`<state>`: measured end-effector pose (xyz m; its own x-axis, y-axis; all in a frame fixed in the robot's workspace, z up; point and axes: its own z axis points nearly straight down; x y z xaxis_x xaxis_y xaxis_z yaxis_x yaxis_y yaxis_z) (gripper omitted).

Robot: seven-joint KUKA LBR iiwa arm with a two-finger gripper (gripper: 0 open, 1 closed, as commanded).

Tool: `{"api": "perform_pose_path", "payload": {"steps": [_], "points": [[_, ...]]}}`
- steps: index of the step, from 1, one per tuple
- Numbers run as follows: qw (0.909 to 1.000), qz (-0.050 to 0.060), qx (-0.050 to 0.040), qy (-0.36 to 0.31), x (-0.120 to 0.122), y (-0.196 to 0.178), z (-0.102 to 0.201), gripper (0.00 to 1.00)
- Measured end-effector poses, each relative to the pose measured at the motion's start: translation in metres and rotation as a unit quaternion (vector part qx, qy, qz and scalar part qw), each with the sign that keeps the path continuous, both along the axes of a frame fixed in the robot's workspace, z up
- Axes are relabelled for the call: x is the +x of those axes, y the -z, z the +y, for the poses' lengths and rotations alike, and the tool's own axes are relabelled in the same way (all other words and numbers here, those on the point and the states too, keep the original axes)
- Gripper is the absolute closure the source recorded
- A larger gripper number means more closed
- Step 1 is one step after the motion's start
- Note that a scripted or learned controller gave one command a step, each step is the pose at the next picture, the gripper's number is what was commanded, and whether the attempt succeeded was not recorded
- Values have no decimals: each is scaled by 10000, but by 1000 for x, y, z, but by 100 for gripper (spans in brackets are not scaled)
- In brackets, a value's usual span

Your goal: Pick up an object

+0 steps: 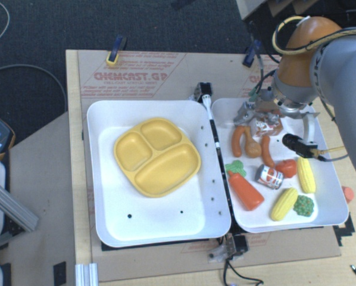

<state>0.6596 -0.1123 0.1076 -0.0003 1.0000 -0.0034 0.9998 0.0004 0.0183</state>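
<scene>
My gripper (259, 121) hangs low over the back of the right bin (328, 218), just above the top ends of the toy sausages (251, 143). Nothing shows as held in it. In front of the sausages lie a small can (269, 176), a red tomato piece (287, 168), a carrot (246, 190), two corn cobs (306, 174) (284, 203) and a broccoli floret (305, 206). In the left bin (100, 177), a yellow divided plate (157, 156) lies flat.
A black part with a cable (298, 146) juts over the right bin beside the sausages. The grey arm with its orange band (303, 52) covers the bin's back right corner. Blue clamps (115, 51) (250, 55) sit on the cardboard base behind the bins.
</scene>
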Motion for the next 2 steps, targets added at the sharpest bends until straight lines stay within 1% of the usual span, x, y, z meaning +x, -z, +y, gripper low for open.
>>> {"api": "perform_pose_path", "payload": {"steps": [1, 2], "points": [[10000, -8, -60, 5, 13, 10, 6, 0], [10000, -6, -16, -10, 5, 8, 8, 0]]}}
